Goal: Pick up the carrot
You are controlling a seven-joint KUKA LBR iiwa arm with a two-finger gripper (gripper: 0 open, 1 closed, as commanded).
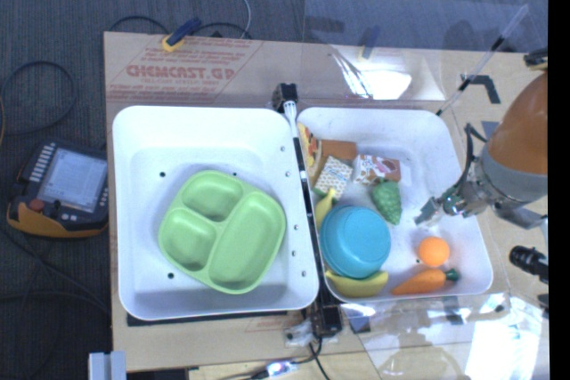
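The carrot [420, 282] is orange with a small green tip and lies flat along the front wall of the right bin [463, 156], near its front right corner. My gripper [442, 208] hangs over the right side of this bin, a little behind the carrot and apart from it. It is open, with nothing between its fingers. An orange ball [434, 251] sits between the gripper and the carrot.
A blue bowl [355, 242] stands left of the carrot, over a banana [356, 284]. Behind them are a green knobbly toy [386, 202] and small food packets [335, 166]. The left bin [142, 138] holds a green divided plate [223, 231].
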